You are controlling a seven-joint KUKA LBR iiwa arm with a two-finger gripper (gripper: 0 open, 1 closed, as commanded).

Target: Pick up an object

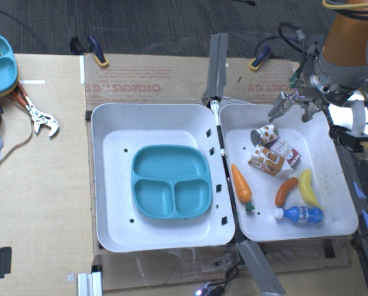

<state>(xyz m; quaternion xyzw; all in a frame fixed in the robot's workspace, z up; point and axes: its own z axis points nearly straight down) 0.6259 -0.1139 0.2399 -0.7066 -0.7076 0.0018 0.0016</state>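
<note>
the claw (294, 108) hangs spread and pinching nothing above the right bin's (338, 227) far rim, with the small can (264, 134) just below it toward the camera, probably the handiest pick since carrot (241, 187), sausage (286, 191), banana (307, 187) and bottle (300, 214) lie farther.

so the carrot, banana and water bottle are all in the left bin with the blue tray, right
Not quite. The camera view shows the carrot, banana and water bottle in the right bin. The blue tray lies in the left bin, apart from them.
</note>
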